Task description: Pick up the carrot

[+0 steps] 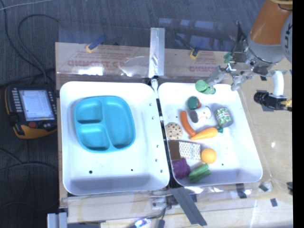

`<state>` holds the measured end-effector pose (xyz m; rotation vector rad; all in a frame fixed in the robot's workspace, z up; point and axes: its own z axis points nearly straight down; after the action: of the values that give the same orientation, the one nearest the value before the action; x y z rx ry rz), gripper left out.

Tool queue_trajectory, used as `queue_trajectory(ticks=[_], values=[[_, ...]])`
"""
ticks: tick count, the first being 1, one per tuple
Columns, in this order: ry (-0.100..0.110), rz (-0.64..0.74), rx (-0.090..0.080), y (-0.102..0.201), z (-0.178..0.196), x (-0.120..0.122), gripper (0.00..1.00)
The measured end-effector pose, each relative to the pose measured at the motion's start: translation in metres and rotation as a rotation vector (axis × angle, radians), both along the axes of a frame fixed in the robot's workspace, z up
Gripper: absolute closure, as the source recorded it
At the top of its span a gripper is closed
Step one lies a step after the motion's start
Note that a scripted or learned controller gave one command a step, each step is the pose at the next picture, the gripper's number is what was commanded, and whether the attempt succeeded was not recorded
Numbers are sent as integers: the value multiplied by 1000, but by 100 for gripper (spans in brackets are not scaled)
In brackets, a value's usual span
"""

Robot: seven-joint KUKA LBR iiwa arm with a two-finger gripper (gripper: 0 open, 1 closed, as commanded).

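The carrot (pixel 205 134) is orange and pointed, with a small green end toward the right. It lies flat near the middle of the right bin (pixel 247 148), between a white cup (pixel 203 113) and an orange ball (pixel 208 155). My gripper (pixel 223 84) hangs over the bin's far rim, well behind the carrot and clear of it. Its two fingers are spread open with nothing between them. A small green piece (pixel 203 86) sits just beside the left fingertip (pixel 212 81).
Around the carrot lie an orange sausage shape (pixel 186 123), a green-and-white can (pixel 223 117), a cookie (pixel 173 130), a patterned cracker (pixel 189 150), a purple piece (pixel 180 167) and a green vegetable (pixel 199 172). A blue divided plate (pixel 103 122) sits in the left bin (pixel 71 170).
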<state>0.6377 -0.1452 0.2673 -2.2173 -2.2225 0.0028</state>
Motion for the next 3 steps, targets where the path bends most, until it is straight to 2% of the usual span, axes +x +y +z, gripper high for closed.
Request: queue_trajectory(ticks=[1,2,3], values=[[-1,381,2,19,-94,-30,0],[-1,518,1,-15,-131,-89,0],[-5,730,-1,-25,-154,-75,0]])
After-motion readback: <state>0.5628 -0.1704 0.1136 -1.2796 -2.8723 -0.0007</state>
